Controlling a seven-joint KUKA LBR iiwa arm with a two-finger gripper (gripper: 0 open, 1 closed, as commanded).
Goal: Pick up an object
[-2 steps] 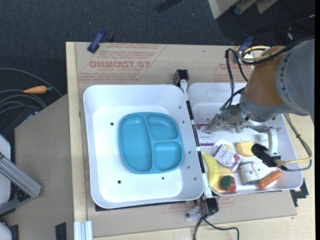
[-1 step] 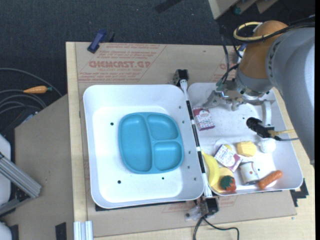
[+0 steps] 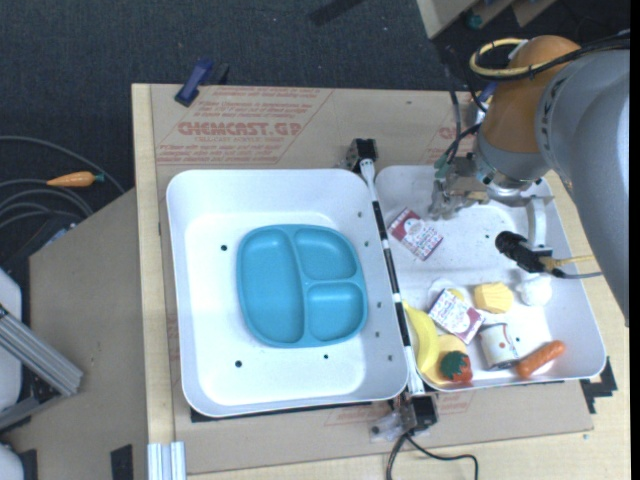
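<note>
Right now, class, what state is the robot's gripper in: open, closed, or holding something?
Gripper: cannot be told; it hangs over the right bin near the red-and-white packet, with nothing visibly held.

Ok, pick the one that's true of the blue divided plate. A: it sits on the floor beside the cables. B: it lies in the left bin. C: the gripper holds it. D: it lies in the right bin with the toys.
B: the plate lies flat in the left bin, while the gripper hangs over the right bin.

The grey arm (image 3: 590,108) reaches in, gripper (image 3: 448,200) pointing down.
</note>
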